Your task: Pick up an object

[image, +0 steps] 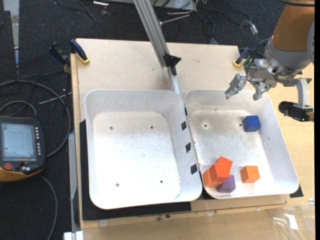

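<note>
**Hovering claw above the right bin's far edge**

Hanging over the far rim of the right bin (285, 149), the claw (246, 90) sits at the end of the grey arm (287, 54), which reaches in from the right with its orange band (295, 24) near the top corner. Its two fingers (233, 89) are spread apart, released, with nothing between them.

All four blocks lie in the right bin. A blue block (251, 123) rests alone toward the far right part of the bin floor, below the claw and apart from it. Near the front edge, a larger orange block (218, 171) sits touching a purple block (227, 184) just in front of it. A smaller orange block (249, 174) lies to their right, near them but separate.

The left bin (100, 114) stands beside the right one, their inner rims meeting along the middle, where small black tabs (188, 146) show. Both bins rest on the pale surface (125, 64). A slanted metal rail (152, 26) comes down from the top to the bins' far junction. Yellow-tipped clamps (80, 54) grip the surface at its far corners. A handheld control pendant (20, 146) lies on the dark floor to the left, among black cables (30, 84).
</note>
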Robot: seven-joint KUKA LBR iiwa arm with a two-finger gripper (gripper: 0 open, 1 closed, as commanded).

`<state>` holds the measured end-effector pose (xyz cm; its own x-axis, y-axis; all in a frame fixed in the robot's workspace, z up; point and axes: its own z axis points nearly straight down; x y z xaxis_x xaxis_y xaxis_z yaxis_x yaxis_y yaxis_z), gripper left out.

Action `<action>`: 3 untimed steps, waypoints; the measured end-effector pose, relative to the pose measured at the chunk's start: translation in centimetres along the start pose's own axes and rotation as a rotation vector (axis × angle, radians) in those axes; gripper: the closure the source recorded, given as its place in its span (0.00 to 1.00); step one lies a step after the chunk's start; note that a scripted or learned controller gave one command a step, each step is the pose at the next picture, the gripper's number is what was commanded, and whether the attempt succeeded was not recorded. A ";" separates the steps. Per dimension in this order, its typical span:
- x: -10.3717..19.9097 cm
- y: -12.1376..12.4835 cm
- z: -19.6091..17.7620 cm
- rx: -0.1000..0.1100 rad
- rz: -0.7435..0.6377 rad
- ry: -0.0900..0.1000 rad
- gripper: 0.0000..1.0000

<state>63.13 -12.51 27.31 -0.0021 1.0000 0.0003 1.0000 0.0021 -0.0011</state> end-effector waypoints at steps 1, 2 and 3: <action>-3.5 -7.0 11.5 0.009 0.007 0.000 0.00; -9.2 -4.6 16.9 -0.003 -0.001 -0.001 0.00; -9.9 2.4 17.7 -0.008 -0.002 -0.003 0.00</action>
<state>65.50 -22.40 9.65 -0.0041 1.0000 -0.0030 1.0000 0.0041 0.0072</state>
